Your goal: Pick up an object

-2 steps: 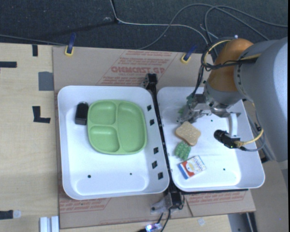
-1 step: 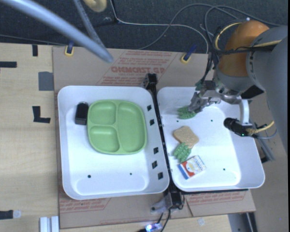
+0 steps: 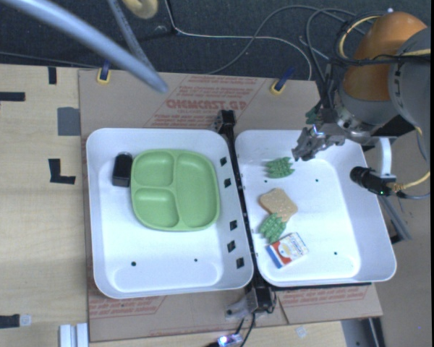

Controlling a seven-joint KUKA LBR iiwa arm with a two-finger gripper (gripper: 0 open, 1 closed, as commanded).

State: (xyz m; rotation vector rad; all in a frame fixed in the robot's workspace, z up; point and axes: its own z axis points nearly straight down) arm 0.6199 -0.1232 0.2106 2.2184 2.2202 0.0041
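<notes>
Fingertips of the grey two-finger gripper (image 3: 302, 150) are blurring into one dark shape in the upper middle of the right white bin (image 3: 347, 259), so I cannot tell how wide the pincer is standing or whether it has hold of anything. It is hanging just right of and above a small green leafy toy (image 3: 278, 168), and contact between them is too fine to make out. The grey arm with the orange band (image 3: 380, 53) is reaching in from the upper right of the frame, where the frame edge is cutting it off.

Below the leafy toy, a tan toast-shaped slice (image 3: 278, 203) is lying near the bin's centre-left, a second green leafy piece (image 3: 273, 227) is sitting just beneath it, and a small white packet with red and blue print (image 3: 287, 249) is lying lower still; its print is too small to read. The right half of this bin is offering open floor.

In the left white bin (image 3: 108, 266), a light green three-compartment plate (image 3: 175, 191) is taking up the middle, with a small black block (image 3: 121, 170) just beside its left edge. Bare floor is running along this bin's lower part.

Red lettering on the brown cardboard sheet (image 3: 202, 100) above the bins is appearing blurred and unreadable.
</notes>
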